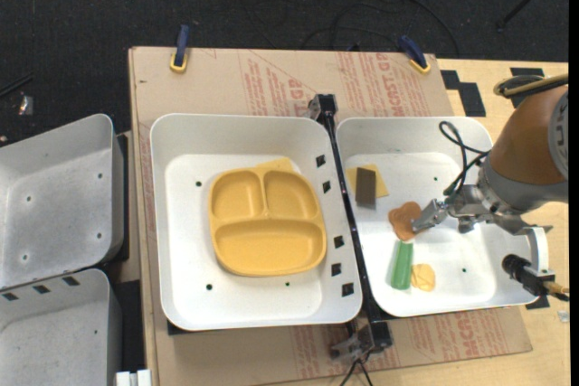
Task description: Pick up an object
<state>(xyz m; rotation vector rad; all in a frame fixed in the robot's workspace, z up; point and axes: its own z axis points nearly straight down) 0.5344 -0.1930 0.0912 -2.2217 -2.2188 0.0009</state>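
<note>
A: What's the setting?
B: A dark carpeted floor [81, 23] with cables, and on it a brown board [271, 81] carrying two white bins side by side

A: Biggest things first?
B: The left bin [176, 194] holds a yellow divided plate [268, 221], lying flat. The right bin [452, 289] has the arm [529, 149] reaching in from the right edge

A: And the gripper?
B: The gripper [427, 220] sits low near the middle of the right bin, pointing left. Whether it's open or closed, I cannot tell

A: What could it pick?
B: An orange-brown piece [403, 216] is right at its tip, touching or just beside it. A dark brown block [365, 185] lies farther back, a green stick [401, 265] in front, and a small yellow piece [423, 277] just beside the stick
</note>
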